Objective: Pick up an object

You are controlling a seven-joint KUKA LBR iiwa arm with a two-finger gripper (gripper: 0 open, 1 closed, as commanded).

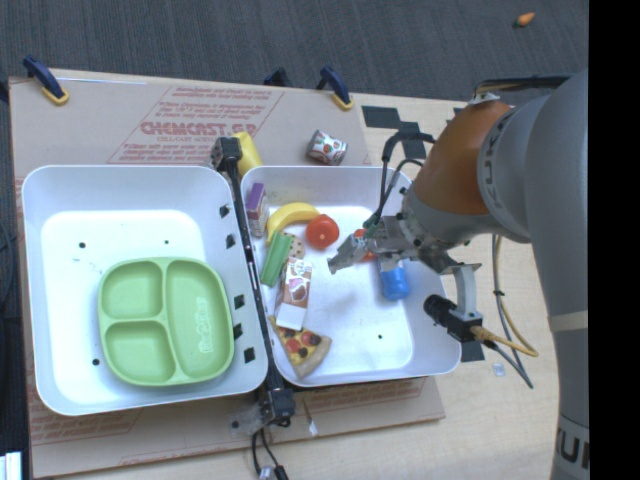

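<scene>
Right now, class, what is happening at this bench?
A grey robot arm reaches from the right into the right bin, its gripper low near a tomato and a blue object. A banana and pizza slice lie nearby. The left bin holds a green tray.

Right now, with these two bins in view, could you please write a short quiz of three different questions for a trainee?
1. True or false: the green three-compartment plastic tray lies in the left white bin.
2. Which lies closest to the gripper? A) red tomato-like ball B) pizza slice toy C) small printed cup
3. Fill in: the small printed cup lies ___ both bins.

Key: 1 true; 2 A; 3 outside
</scene>
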